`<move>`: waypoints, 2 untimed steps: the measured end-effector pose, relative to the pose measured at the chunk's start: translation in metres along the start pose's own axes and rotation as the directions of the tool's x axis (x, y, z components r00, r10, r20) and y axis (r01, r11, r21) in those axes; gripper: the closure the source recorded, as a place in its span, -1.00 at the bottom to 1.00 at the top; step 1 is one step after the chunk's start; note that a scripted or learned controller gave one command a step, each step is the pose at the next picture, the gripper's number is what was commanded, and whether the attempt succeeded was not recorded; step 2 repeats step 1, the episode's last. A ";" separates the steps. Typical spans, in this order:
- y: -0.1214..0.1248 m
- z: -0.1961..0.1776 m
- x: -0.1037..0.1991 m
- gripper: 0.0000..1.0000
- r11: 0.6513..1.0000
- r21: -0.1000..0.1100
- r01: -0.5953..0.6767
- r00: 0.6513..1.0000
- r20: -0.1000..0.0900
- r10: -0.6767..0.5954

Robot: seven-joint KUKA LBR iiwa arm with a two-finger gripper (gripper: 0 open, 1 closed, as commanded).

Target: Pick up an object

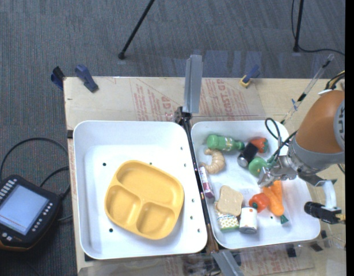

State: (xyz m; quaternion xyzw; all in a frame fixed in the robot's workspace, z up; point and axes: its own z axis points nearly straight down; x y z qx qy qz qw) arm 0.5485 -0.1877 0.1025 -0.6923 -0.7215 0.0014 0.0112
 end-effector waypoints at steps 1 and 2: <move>0.048 -0.103 0.122 1.00 1.000 -0.019 -0.012 1.000 0.011 0.012; 0.048 -0.103 0.122 1.00 1.000 -0.019 -0.012 1.000 0.011 0.012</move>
